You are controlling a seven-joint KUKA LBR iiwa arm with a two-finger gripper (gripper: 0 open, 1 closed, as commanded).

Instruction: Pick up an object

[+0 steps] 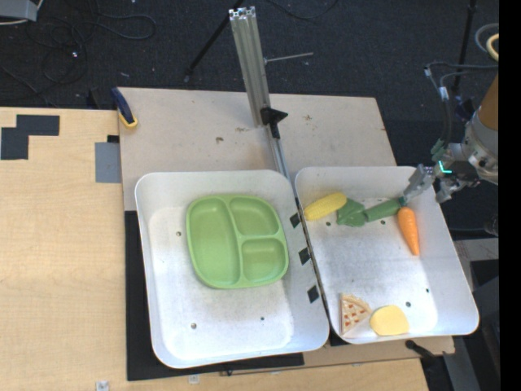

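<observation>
The right bin (374,267) holds several toy foods. A yellow corn-like piece (325,205) lies at its far left, and a long green piece (366,213) lies beside that. An orange carrot (409,230) sits toward the far right. A pizza slice (352,313) and a round yellow piece (389,321) rest near the front edge. My gripper (431,182) hangs over the bin's far right rim, just above and to the right of the carrot. It is open with nothing between its fingers.
A green divided plate (238,241) lies in the left bin (163,300). A metal post (252,63) stands behind the bins, with a rod running down between them. Black clips (304,256) mark the shared rims.
</observation>
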